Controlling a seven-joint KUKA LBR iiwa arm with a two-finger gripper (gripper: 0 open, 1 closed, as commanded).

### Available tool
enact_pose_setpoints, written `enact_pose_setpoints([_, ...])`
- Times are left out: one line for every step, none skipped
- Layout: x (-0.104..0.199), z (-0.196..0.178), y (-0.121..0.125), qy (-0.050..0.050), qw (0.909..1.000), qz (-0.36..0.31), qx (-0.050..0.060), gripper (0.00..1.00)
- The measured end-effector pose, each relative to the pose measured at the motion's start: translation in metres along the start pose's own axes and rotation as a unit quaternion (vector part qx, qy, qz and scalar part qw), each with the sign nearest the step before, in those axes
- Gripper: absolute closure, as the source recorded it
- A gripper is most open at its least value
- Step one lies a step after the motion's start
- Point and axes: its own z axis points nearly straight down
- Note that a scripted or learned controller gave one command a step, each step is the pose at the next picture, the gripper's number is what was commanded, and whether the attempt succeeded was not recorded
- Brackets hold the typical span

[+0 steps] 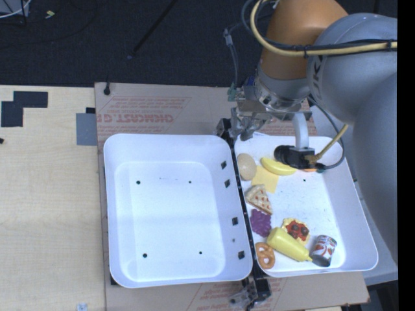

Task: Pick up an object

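Hovering at the right bin's (363, 238) far corner, the claw (245, 129) holds nothing; its opening I cannot tell. Reaching seems underway; next, descend onto the egg (246, 166) just below.

Dark floor (97, 31) at top w/ thin cables (19, 2) in the left corner. Pale wood bench (45, 206) at left w/ dark squares (26, 105) near its top edge. Brown cardboard (162, 109) w/ red print lies on it. Light even, soft.
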Motion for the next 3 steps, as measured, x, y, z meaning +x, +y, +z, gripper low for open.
enact_pose_setpoints([0.014, -0.157, 0.001, 0.002, 0.9999, 0.003, -0.009, 1.0])
enact_pose_setpoints([0.049, -0.269, -0.063, 0.002, 1.0, 0.003, -0.004, 1.0])
enact_pose_setpoints([0.064, -0.086, -0.061, 0.0, 1.0, 0.004, 0.007, 1.0])
